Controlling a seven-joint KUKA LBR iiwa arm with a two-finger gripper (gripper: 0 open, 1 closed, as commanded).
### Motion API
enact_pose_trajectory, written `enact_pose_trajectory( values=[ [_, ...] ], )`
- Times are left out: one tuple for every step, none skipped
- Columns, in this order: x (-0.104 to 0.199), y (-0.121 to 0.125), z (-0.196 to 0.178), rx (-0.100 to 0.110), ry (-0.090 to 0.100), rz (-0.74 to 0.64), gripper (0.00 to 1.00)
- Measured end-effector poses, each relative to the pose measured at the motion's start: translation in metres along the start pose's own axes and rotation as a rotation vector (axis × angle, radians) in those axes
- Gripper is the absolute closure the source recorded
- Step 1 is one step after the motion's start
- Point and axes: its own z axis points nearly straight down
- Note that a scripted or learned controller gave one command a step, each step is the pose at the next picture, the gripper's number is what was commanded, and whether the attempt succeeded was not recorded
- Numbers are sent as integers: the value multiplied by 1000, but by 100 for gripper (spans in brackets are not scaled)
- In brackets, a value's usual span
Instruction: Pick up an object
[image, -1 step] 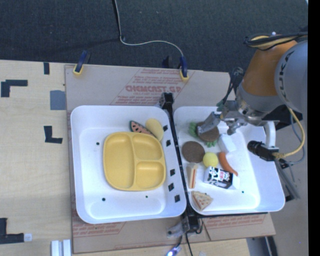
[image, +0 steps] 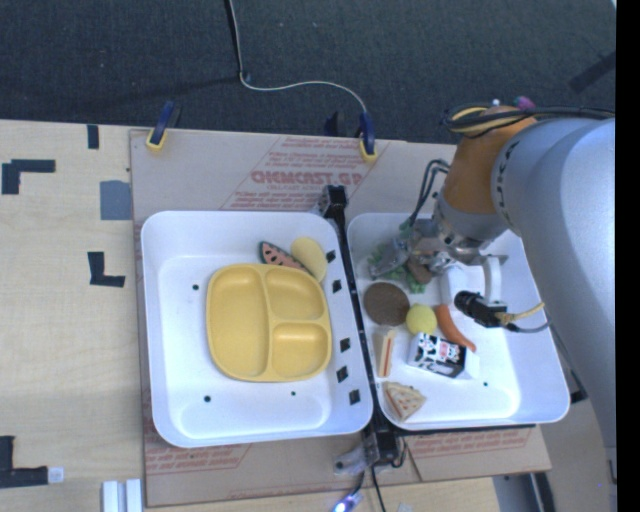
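Observation:
My gripper (image: 418, 262) is low over the back left of the right bin (image: 535, 395), below the orange-banded wrist. It sits right at a green leafy toy (image: 384, 262), whose near side it covers. Just in front of it lie a brown round disc (image: 386, 301), a yellow-green ball (image: 421, 319) and an orange carrot (image: 455, 328). Nearer the front edge are a black-and-white carton (image: 438, 354), a thin orange stick (image: 386, 353) and a sandwich wedge (image: 404, 400).
The left bin (image: 170, 300) holds a yellow divided plate (image: 268, 322), with a watermelon slice (image: 280, 254) and a pale yellow piece (image: 311, 256) behind it. A black divider strip (image: 345, 300) runs between the bins. The arm's grey bulk covers the right bin's far right side.

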Motion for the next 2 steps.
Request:
enact_pose_trajectory(
  values=[
    [1, 0, -13, 1, 1, -1, 100],
    [58, -36, -109, -3, 3, -2, 100]
  ],
)
